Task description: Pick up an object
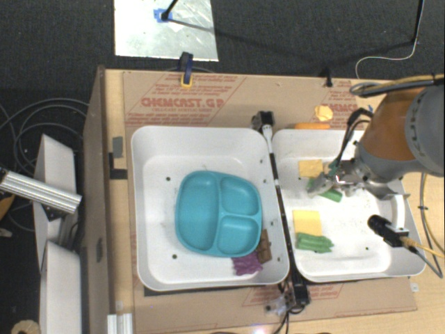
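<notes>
The gripper (328, 181) is low inside the right bin (351, 270), toward its far-left corner. From this angle it cannot be told whether the gripper is open or closed. A small green piece (332, 195) lies right at its tip, touching or nearly so, and it is unclear whether the piece is gripped. The arm (407, 134) comes in over the bin's right edge, its orange band and grey wrist bent down and to the left toward the bin floor.

A yellow block (310, 168) sits just beside the gripper on the far side. A yellow square (307, 222) lies by the bin's left wall, with a green lump (313, 242) just nearer the front edge. An orange piece (311, 125) rests at the far rim.

In the left bin (160, 158) a teal divided plate (219, 211) lies in the middle. A purple thing (245, 264) and a brown thing (265, 248) sit at the plate's edge, toward the bin's near-right corner.
</notes>
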Controlling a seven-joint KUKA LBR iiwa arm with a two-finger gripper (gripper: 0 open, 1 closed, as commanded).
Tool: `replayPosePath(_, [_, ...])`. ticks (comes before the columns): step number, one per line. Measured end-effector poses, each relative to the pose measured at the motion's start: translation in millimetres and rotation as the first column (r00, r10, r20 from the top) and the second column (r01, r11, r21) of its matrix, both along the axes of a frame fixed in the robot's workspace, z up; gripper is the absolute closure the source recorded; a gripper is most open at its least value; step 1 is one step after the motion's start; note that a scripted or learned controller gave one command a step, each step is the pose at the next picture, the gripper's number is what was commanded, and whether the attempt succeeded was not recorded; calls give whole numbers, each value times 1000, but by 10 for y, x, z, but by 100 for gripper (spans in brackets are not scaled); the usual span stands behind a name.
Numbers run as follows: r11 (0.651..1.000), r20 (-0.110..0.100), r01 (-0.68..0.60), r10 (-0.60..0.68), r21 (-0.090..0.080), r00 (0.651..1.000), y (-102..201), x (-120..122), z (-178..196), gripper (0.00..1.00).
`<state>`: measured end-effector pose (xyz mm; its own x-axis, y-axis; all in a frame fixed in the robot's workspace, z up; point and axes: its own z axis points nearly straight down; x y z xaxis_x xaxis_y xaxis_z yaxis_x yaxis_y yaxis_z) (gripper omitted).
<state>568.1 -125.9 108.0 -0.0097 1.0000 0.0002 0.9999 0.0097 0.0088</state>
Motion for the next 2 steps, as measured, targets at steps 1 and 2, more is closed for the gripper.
replayPosePath(1, [1000, -3, 7, -7, 0, 1000, -308, 291, -216, 0])
replayPosePath(2, [1000, -12, 15, -15, -2, 1000, -740, -346, -240, 0])
